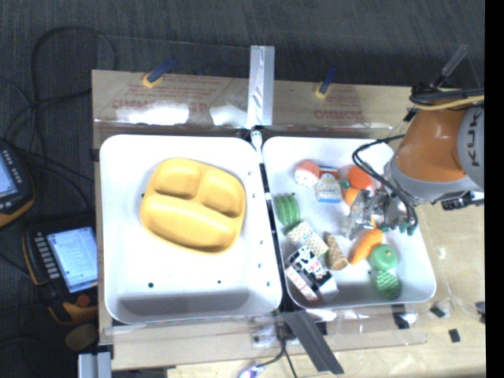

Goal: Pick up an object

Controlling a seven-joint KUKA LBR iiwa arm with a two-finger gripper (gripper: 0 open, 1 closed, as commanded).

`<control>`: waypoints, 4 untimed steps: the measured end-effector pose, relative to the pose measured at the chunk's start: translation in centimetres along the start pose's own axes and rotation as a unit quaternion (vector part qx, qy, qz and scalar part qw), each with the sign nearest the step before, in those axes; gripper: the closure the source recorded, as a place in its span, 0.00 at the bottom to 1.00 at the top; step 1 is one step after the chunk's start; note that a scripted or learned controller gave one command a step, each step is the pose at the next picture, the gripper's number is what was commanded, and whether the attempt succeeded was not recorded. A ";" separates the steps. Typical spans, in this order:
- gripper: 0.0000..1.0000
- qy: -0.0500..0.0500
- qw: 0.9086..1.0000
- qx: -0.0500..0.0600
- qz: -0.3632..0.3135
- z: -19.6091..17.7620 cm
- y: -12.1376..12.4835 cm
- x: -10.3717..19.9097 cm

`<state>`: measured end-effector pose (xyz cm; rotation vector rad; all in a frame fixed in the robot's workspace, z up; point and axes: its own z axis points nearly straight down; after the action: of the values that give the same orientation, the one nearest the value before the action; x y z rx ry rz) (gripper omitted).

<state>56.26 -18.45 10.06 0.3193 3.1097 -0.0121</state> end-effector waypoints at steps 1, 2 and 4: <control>0.00 0.000 1.000 0.000 0.000 0.0 0.0 0.0; 0.00 0.000 0.998 -0.004 0.064 1.0 -0.6 2.0; 0.00 -0.001 0.985 -0.001 0.175 0.9 1.1 7.7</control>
<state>48.93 -15.84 9.07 0.8579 3.0030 -0.0043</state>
